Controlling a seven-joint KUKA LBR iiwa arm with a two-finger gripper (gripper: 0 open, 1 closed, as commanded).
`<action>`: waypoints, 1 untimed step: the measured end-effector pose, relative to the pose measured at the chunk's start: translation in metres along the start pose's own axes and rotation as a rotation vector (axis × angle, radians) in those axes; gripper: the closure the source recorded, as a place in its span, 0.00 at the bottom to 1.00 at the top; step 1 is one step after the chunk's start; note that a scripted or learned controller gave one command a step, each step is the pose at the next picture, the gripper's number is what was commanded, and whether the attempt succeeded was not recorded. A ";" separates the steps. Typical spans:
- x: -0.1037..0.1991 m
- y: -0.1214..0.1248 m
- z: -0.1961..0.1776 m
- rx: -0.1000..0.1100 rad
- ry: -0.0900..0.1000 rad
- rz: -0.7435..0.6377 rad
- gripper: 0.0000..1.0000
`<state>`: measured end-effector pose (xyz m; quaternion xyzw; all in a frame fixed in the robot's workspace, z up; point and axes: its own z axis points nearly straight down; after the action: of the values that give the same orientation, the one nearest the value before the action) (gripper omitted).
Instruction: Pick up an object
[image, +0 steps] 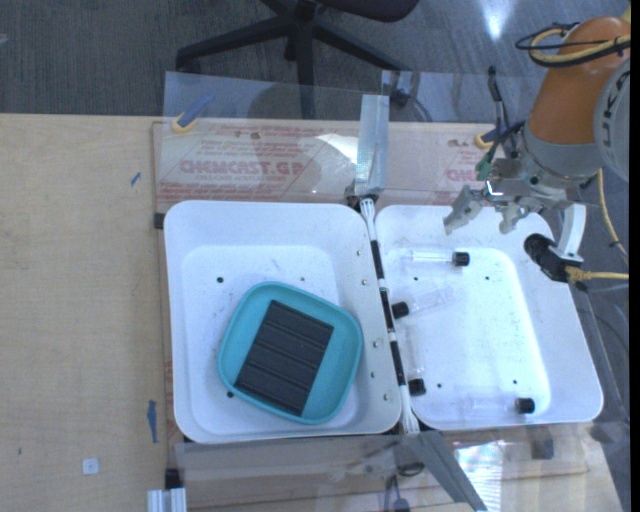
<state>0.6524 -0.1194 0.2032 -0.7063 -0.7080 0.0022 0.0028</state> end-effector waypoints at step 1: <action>-0.071 -0.023 0.080 -0.001 0.000 -0.024 0.00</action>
<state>0.6291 -0.1906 0.1234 -0.6978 -0.7163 0.0017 0.0024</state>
